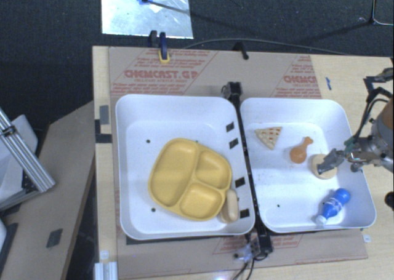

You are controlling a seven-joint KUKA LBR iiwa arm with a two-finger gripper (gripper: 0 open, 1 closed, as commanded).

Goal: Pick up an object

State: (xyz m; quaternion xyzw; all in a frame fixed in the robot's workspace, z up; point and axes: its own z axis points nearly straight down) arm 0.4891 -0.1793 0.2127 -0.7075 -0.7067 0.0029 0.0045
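Tool (327,162) sits over a beige round piece (321,169) in the right bin (351,119); grip state unclear.

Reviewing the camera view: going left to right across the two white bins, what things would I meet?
Yellow divided tray → pale bread-like piece at the tray's lower right → pizza-slice toy → orange drumstick toy → tan round piece at the gripper → blue and white bottle.

Left bin (132,149): yellow divided tray (189,178), tan piece (230,205) at its lower right edge. Right bin (289,112): cracker wedge (269,136), orange drumstick (300,150), blue bottle (332,205), and gripper (326,163) over a beige disc (324,171).
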